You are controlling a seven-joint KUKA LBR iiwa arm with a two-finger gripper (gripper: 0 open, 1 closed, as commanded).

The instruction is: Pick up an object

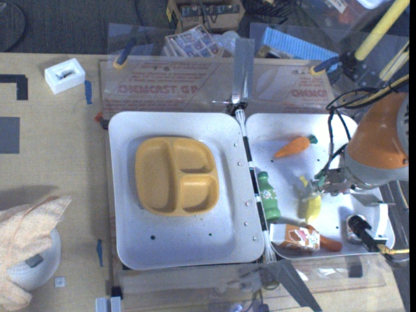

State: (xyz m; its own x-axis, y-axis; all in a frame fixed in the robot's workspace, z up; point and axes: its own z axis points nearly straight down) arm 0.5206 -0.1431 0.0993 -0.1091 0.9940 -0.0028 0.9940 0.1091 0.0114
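White plastic formed two shallow bins, the left bin (pixel 123 194) and the right bin (pixel 338 135), side by side. The left one held a single yellow divided plate (pixel 175 174). The right one held four loose things, one of each: a toy carrot (pixel 292 147), a green bottle (pixel 267 199), an orange carton (pixel 300 236) and a small yellow toy (pixel 312 208).

The yellow toy lay near the middle of the right bin, between the bottle and the arm. Its long axis ran roughly from the near wall towards the far wall, tilted a little. The carrot lay aslant, tip towards the divider and green top away from it.

The gripper (pixel 323 182) hung just above the yellow toy's far end. Whether it was open or closed, or touching the toy, could not be told.
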